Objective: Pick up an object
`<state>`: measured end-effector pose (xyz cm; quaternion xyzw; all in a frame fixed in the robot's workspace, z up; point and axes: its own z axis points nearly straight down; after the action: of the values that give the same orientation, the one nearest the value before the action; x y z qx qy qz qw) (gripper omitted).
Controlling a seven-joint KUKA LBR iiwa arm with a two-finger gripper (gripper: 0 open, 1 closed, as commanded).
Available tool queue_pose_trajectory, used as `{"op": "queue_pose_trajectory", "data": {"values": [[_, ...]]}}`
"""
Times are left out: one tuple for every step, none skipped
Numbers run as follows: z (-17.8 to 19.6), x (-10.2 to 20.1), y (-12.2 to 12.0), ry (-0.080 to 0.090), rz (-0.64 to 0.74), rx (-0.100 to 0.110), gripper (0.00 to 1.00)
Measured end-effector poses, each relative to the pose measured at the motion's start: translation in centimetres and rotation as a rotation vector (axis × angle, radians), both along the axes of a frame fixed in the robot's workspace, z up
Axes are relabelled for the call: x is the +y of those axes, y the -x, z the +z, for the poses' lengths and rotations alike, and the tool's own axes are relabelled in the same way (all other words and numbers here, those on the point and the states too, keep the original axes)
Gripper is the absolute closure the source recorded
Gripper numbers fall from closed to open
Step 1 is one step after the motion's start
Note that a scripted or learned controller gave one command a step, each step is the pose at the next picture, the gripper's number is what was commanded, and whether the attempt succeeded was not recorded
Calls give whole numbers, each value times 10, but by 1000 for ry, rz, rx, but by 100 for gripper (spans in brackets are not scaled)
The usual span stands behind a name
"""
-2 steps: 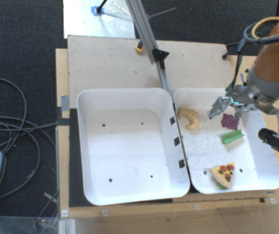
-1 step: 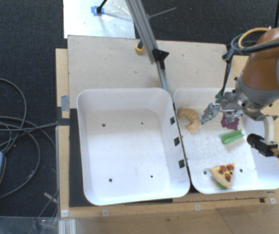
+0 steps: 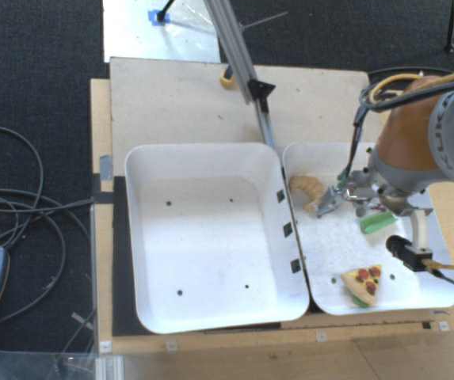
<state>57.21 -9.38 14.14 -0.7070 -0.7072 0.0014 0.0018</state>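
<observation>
Where the tan bench (image 3: 179,101) sits on dark carpet (image 3: 36,70), two white bins lie side by side: the left bin (image 3: 211,236) and the right bin (image 3: 330,283). The gripper (image 3: 330,203) is low in the right bin, just beside a croissant (image 3: 306,187); contact unclear, can't tell finger state. Green piece (image 3: 377,222) sits under the wrist, pizza slice (image 3: 363,282) near the front edge.

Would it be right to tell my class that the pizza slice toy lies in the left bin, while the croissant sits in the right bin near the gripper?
Not quite. The camera view shows the pizza slice in the right bin, at its near edge, not in the left bin. The croissant does lie in the right bin, beside the gripper.
</observation>
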Motion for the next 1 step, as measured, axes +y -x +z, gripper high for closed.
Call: {"op": "queue_pose_trajectory", "data": {"values": [[-52,0,1,0,1,0,0]]}}
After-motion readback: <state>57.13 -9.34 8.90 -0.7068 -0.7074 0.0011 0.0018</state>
